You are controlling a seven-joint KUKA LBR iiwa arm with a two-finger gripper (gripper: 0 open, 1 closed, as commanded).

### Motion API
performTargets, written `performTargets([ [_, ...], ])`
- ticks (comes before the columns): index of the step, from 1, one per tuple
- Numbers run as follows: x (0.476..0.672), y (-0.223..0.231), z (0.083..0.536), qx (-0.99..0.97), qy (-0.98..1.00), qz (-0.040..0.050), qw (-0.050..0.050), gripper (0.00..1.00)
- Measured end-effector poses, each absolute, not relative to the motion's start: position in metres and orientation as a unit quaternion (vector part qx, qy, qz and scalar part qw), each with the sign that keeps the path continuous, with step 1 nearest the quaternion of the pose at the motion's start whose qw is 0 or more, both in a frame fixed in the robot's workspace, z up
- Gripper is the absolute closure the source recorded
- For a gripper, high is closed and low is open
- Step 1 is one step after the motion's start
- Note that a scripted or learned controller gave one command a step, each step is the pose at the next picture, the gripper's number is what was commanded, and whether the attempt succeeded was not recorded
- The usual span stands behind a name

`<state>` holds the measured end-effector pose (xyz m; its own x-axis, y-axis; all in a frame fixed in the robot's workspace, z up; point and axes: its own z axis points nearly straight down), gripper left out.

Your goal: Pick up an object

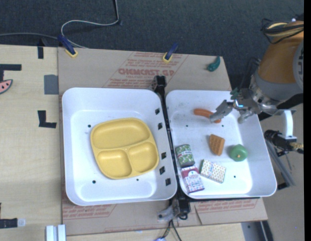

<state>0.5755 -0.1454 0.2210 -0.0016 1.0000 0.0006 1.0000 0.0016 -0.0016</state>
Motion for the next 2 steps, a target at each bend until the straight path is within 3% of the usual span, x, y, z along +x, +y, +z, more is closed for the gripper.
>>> performTargets([
  [1, 0.6019, -0.1488, 0.0923, -0.707, -0.708, 0.0005, 0.0, 0.0],
  [2, 0.6017, -0.1485, 0.1016, -0.707, -0.708, 0.0005, 0.001, 1.0],
])
